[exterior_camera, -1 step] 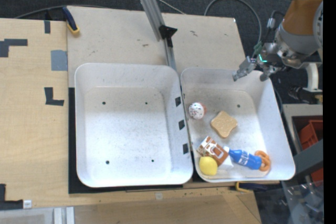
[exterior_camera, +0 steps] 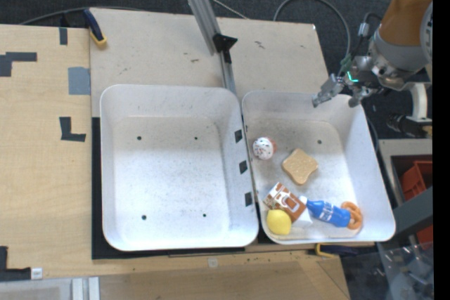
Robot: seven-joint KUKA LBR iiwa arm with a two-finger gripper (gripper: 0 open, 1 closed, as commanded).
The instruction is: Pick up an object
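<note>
Wooden bench, two white bins, tool spread wide, nothing gripped

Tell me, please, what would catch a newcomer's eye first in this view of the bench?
Probably the cluster of small things in the right bin: a white ball, a tan slice of bread, a yellow lemon and a blue toy toward its near edge. Next, the gripper hanging over that bin's far right corner, well apart from them. The left bin beside it shows bare white floor.
</note>
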